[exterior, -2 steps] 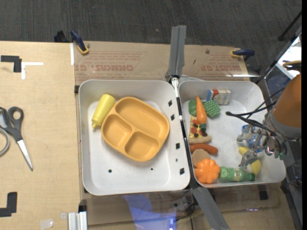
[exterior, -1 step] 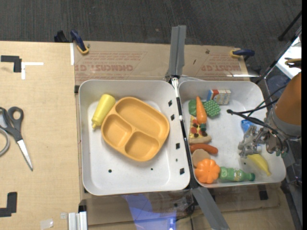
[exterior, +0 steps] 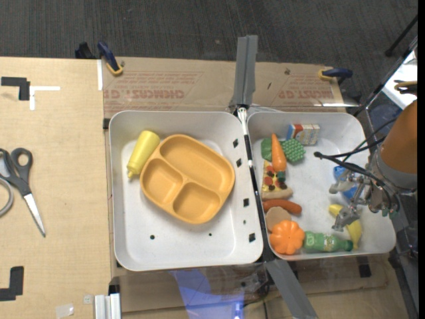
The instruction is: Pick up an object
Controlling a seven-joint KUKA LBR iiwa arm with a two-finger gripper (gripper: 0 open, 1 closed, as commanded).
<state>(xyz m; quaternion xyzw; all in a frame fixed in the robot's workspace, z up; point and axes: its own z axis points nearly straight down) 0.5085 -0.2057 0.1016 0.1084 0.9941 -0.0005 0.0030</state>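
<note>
At the lower right of the frame, the metal two-finger tool [exterior: 346, 212] is seen over a small yellow toy [exterior: 350, 230] in the right-hand shallow white bin [exterior: 319, 121]; its opening cannot be told.

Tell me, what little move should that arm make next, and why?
Probably lower the tool slightly: it sits in the right white bin at the small yellow toy piece, with nothing seen between its fingers, and the green plastic bottle lies just beside.
</note>
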